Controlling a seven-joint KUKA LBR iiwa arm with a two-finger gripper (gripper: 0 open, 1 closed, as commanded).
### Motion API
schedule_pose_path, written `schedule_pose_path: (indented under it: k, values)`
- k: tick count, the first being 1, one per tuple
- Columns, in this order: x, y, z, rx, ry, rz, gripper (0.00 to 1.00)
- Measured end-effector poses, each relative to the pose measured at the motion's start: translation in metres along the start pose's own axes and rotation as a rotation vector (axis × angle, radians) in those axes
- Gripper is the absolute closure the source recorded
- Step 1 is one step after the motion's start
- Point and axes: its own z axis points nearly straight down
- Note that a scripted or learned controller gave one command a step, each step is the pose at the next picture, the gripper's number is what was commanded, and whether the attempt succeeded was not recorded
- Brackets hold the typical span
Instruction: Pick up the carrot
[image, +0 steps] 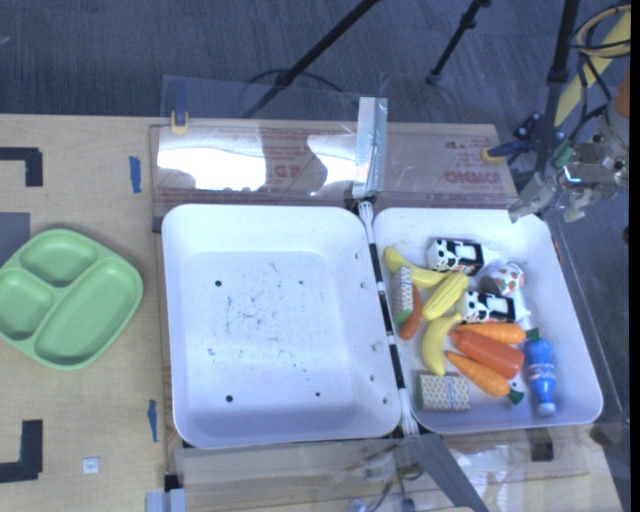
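An orange carrot (480, 375) with a green stem end lies near the front of the right bin (578, 395), among other toys. Just behind it lie a thicker orange-red piece (487, 350) and another orange carrot-like piece (497, 331). A small orange piece (410, 323) rests by the bin's left wall. My gripper (566, 192) hangs over the right bin's far right corner, well behind the carrot and apart from every object. Nothing shows between its tips.
Two yellow bananas (444, 296) cross the middle of the right bin, with a black-and-white cow toy (456, 255) behind them. A blue bottle (541, 373) and a wafer block (443, 392) lie at the front. The left bin (200, 225) adjoins. A green divided plate (66, 297) sits far left.
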Motion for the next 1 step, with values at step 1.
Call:
schedule_pose_path:
  k: [1]
  values:
    - [0.0066,0.0231,0.1391,-0.007,-0.003,-0.065,0.00]
